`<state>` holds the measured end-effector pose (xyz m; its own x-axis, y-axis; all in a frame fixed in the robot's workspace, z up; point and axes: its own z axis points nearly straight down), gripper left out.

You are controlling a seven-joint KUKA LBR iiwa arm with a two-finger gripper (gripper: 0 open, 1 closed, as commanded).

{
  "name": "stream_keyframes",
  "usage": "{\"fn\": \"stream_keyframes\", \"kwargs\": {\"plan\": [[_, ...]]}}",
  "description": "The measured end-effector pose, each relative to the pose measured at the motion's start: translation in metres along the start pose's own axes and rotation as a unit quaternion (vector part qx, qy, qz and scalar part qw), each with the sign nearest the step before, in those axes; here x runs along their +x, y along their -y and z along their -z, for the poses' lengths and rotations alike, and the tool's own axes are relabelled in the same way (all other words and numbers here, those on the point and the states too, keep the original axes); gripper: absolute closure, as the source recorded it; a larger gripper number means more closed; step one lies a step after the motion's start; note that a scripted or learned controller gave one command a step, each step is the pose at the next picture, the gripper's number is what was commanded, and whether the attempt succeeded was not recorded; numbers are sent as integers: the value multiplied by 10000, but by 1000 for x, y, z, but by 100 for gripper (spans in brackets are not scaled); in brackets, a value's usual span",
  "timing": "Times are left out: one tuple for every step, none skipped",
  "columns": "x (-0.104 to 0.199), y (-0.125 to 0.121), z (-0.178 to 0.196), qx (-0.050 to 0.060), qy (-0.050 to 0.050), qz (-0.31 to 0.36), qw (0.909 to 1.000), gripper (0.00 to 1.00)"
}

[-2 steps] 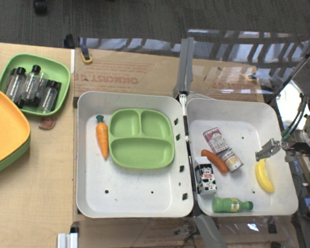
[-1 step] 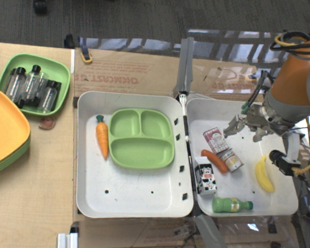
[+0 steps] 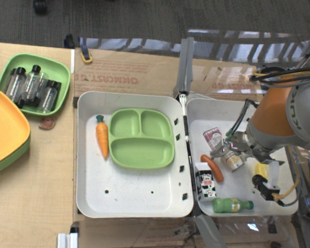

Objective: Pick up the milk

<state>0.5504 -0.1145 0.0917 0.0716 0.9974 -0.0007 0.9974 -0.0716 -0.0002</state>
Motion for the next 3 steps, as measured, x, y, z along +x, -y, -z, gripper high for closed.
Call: {"fn": "stream_keyframes", "kwargs": {"plan": [[-1, 1, 8, 17, -1, -26, 10000, 100], [2, 63, -1, 21, -4, -540, 9985, 100], [8, 73, 0, 0, 1, -3527, 9357, 100]]}}
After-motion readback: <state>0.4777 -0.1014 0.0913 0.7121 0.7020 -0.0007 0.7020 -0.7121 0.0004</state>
